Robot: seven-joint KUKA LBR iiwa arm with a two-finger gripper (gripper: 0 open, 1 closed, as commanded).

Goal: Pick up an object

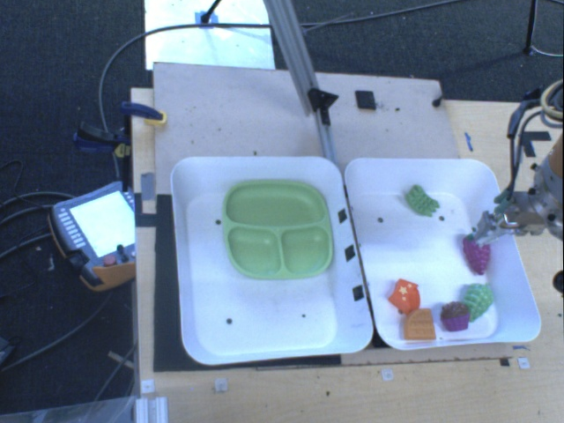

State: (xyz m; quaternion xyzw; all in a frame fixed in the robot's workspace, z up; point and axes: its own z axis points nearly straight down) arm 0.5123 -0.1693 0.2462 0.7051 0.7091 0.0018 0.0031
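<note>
2 white bins on the surface, claw [486, 233] low in the right bin [441, 179].
Its tips sit at the top of the purple grape toy [477, 256] near the right wall; whether they pinch it, I cannot tell. A green divided plate [278, 228] lies in the left bin [203, 263].

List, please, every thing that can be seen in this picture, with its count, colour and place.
shallow plastic bins: 2, white, side by side on the bench
divided plastic plate: 1, light green, left bin
ridged toy: 1, green, right bin, upper part
grape-cluster toy: 1, purple, right bin, right side
toy with a star: 1, red-orange, right bin, lower part
wedge toy: 1, orange, lower edge
small toy: 1, purple-brown, beside the wedge
bumpy toy: 1, green, lower right
handheld pendant: 1, grey-orange, floor at left
two-finger gripper: 1, grey, just above the grape cluster
</note>
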